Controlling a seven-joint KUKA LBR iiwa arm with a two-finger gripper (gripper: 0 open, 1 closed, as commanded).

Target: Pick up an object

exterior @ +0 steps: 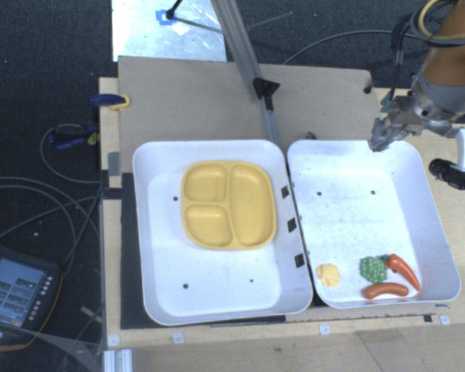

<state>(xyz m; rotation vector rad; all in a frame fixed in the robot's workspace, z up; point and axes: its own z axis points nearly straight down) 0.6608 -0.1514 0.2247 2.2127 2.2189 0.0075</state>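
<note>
Camera view: gripper above right bin far rim, grip state indiscernible.

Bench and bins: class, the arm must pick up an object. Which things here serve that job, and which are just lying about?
For the job:
gripper
carrot
sausage
green vegetable
yellow piece
right bin

Lying about:
yellow plate
left bin
handheld screen
</note>
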